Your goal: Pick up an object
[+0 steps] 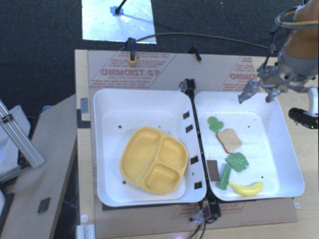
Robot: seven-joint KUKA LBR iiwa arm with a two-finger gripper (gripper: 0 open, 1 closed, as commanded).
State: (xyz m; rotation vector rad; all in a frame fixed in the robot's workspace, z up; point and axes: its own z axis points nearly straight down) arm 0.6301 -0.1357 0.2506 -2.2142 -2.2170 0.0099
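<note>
Above right bin (286, 148), gripper (258, 93) spread open, holding nothing.

robot lab: bench (99, 66) with two bins (107, 108).

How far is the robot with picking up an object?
Nothing is picked yet. The gripper hovers over the far edge of the right bin, its jaws apart with nothing between them. The banana, bread slice and green pieces lie in the bin; descent and grasp remain.
</note>
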